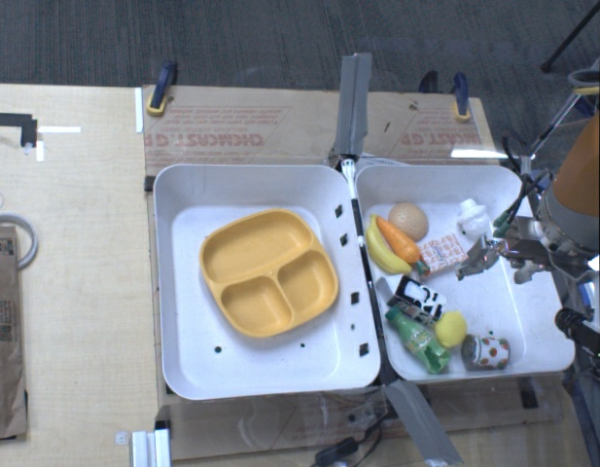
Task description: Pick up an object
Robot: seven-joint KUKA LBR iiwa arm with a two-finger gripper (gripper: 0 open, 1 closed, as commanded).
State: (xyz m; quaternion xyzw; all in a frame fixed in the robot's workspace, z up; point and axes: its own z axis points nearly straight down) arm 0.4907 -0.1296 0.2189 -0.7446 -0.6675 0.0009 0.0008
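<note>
Nothing lifted yet: our gripper (477, 258) hangs over the right bin (533, 334) beside the cracker packet (441, 252), jaw spread we cannot tell.

Right bin: clearance along right side only

Banana (380, 246), carrot (401, 241), green bottle (414, 341) and lemon (451, 329) crowd the left half of the right bin (533, 358); bare floor lies open beside its right wall.

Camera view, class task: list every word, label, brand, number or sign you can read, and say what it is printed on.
Red lettering on the cardboard sheet behind the bins: upside down and blurred, not surely readable.
Print on the brown paper bag: too small to read.
Black and white label on the small packet: too blurred to read.
Pattern on the pink packet: no legible text.
</note>
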